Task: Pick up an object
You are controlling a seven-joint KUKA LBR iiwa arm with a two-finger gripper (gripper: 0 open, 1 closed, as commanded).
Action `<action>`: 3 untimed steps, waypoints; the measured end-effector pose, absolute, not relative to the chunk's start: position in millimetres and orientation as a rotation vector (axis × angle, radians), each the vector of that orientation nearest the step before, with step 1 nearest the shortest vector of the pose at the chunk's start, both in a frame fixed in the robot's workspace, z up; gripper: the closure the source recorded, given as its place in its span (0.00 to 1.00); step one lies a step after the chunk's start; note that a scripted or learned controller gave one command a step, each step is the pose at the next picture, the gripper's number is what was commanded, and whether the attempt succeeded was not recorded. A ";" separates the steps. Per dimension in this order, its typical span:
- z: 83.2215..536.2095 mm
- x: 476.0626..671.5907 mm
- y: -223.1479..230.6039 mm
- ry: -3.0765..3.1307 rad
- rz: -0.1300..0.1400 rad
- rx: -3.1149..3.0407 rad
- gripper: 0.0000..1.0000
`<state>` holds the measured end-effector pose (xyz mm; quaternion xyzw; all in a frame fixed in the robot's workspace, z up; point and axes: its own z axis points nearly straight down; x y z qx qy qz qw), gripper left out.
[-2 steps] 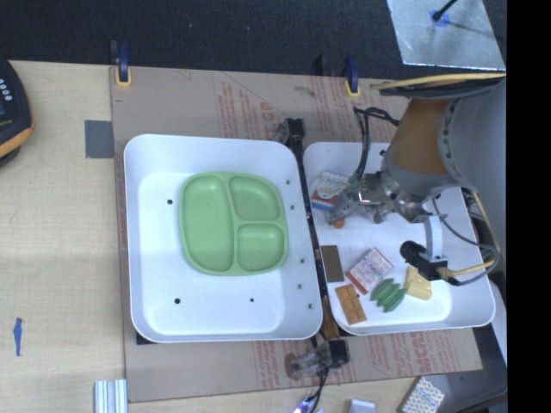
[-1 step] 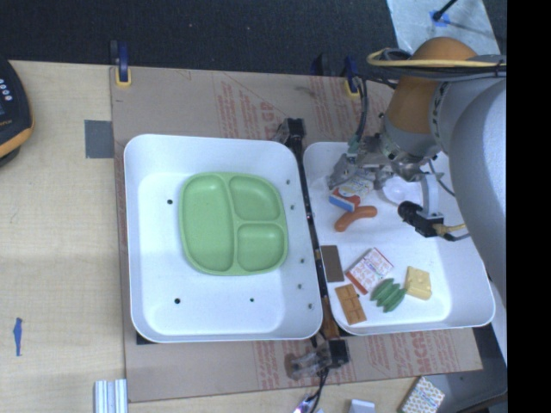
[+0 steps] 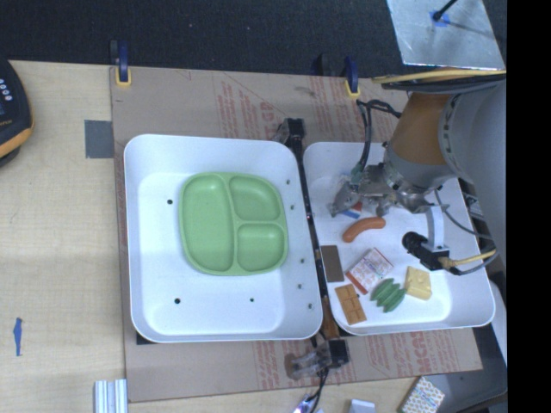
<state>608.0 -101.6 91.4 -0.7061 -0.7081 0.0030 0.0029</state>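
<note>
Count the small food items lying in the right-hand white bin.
5: an orange-red sausage nearest the gripper, a red-and-white packet, a brown cracker, a green pea pod, and a yellow cheese wedge. The arm may hide others.

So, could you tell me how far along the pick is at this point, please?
Nothing looks picked yet. The sausage, red-and-white packet, green pea pod, yellow cheese piece and cracker all lie on the floor of the right bin. The gripper is low over that bin, just above the sausage; its grip state is unclear. Grasping and lifting an item remain.
</note>
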 end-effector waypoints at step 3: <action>92.2 656.3 -98.7 -2.223 0.004 -2.218 0.00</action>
